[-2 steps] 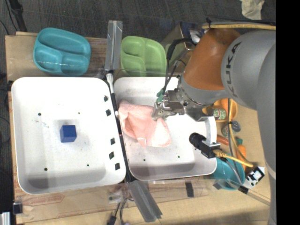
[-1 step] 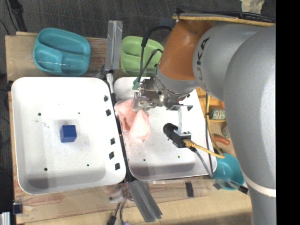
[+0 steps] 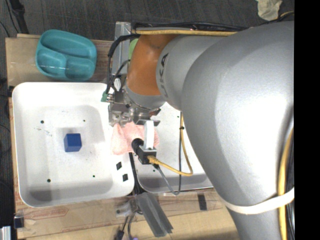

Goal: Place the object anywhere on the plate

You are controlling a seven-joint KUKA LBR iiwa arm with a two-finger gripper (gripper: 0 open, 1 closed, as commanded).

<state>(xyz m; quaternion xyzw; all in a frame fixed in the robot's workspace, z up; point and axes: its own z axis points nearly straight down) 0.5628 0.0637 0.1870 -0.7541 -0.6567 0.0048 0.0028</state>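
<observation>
The cube (image 3: 73, 142) is blue and sits in the left bin (image 3: 30, 109), left of the bin's middle and well apart from every wall. It is as wide as it is long, so it has no long axis. Its sides run nearly square with the bin's edges, and one flat face is up. No mark shows on it.

The arm (image 3: 230, 109) covers most of the right bin (image 3: 170, 188), leaving bare only a strip of floor and the near rim. The gripper (image 3: 131, 118) hangs over the ridge where the two bins meet, above a pale pink plate (image 3: 120, 140). Whether the gripper is spread or pressed together cannot be told, as the wrist hides it. Nothing can be seen in its grasp. The plate's outline is blurred and half covered, and it is unclear which bin it lies in.

Dark lettering on the grey shell beside the orange band (image 3: 142, 69) is turned sideways and cut off, so it cannot be read whole. A yellow cable (image 3: 172, 170) loops below the wrist. A teal dish (image 3: 65, 54) with two hollows rests at the bench's far left corner.
</observation>
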